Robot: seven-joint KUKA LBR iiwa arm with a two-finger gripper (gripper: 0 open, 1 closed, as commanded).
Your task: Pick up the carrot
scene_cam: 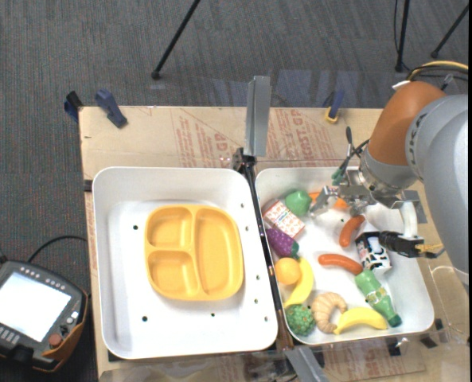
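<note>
Carrot [342, 204]: small orange sliver in the right bin [423, 289], near its back wall, directly under the gripper [331, 198] and touching or just below the jaws. Whether the jaws grasp it or hang released: cannot tell; metal parts overlap there.

Most of the carrot is hidden by the gripper; only an orange patch shows, with another speck of orange by the green pepper [298, 203]. Shape and leafy end not readable.

Colour: bright orange, lighter than the reddish sausage [350, 231] lying just in front of it.

Nearby in the same bin: second sausage [340, 263], small cow-print bottle [372, 253], green bottle [377, 295], banana [360, 319]. Left bin [116, 293] holds a yellow divided plate [194, 252]. Both bins sit on the counter [172, 138].
</note>
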